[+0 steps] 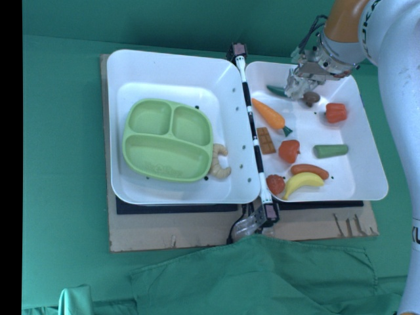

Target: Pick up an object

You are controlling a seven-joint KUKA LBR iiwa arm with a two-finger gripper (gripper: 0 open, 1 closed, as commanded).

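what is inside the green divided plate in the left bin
Nothing shows in the three compartments of the green divided plate. A croissant lies outside it, against its right rim. The bin floor beneath the plate is covered.

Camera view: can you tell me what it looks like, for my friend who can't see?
A grey robot arm's gripper hovers low over the right white bin of toy food, beside a small brown mushroom. The left white bin holds a green divided plate and a croissant.

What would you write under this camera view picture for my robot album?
Robot gripper hovers by a brown mushroom in the right bin of toy food.
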